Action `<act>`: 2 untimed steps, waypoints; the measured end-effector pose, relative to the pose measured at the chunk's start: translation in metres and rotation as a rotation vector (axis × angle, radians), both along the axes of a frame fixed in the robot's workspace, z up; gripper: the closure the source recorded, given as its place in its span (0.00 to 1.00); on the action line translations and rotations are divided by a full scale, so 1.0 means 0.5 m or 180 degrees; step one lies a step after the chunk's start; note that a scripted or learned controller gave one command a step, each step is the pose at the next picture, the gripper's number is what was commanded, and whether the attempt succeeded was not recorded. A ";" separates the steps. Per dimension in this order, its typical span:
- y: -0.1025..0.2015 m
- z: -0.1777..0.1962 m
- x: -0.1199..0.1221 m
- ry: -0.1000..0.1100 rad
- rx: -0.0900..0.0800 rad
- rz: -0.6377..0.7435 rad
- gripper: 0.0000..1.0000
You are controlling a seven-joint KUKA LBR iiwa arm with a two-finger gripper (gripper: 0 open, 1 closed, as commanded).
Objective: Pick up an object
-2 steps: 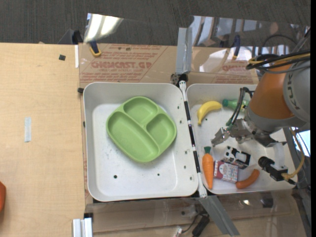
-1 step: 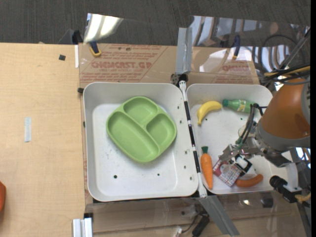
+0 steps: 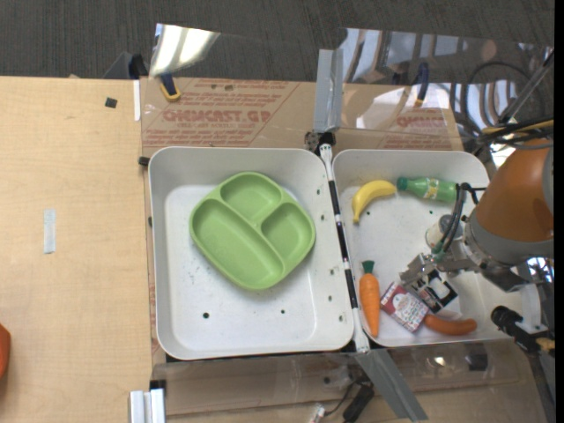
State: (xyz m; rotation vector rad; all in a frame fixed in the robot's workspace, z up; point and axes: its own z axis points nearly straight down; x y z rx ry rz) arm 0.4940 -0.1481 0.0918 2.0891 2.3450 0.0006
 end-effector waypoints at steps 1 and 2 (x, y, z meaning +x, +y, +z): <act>0.000 0.019 0.003 -0.0010 -0.0001 -0.0008 1.00; 0.032 0.269 -0.032 0.0010 -0.0004 -0.0042 1.00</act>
